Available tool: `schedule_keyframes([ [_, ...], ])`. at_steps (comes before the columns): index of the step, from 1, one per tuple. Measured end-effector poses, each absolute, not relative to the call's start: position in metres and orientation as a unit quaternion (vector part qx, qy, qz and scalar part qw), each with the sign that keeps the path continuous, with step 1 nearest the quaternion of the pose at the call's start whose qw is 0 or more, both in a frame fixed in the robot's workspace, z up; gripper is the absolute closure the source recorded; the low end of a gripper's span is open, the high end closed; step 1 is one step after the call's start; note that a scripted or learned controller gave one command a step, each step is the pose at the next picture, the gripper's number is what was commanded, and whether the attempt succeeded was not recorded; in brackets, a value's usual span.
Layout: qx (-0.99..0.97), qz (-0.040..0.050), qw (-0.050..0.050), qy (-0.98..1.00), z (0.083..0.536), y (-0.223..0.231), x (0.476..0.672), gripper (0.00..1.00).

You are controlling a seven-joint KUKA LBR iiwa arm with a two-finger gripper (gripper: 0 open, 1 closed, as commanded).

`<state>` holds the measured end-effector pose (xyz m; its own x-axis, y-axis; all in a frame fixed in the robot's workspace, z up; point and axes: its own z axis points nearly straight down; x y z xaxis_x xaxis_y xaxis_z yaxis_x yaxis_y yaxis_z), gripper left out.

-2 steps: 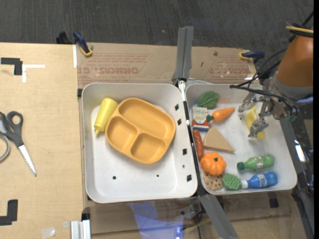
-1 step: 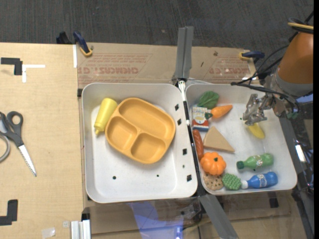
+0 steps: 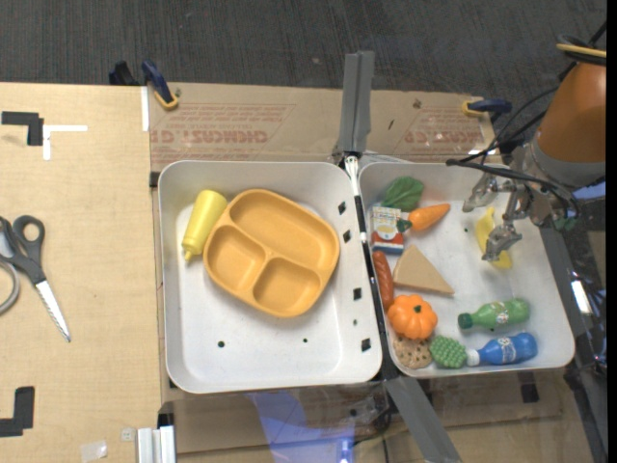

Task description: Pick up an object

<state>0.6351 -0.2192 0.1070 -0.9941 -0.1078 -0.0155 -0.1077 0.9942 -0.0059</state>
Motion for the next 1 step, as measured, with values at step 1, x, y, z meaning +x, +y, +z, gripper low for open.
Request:
schedule_keyframes([
  [1,-0.023,-0.0006,0.004,1.0,0.0951,-0.2207,0.631,0.0],
])
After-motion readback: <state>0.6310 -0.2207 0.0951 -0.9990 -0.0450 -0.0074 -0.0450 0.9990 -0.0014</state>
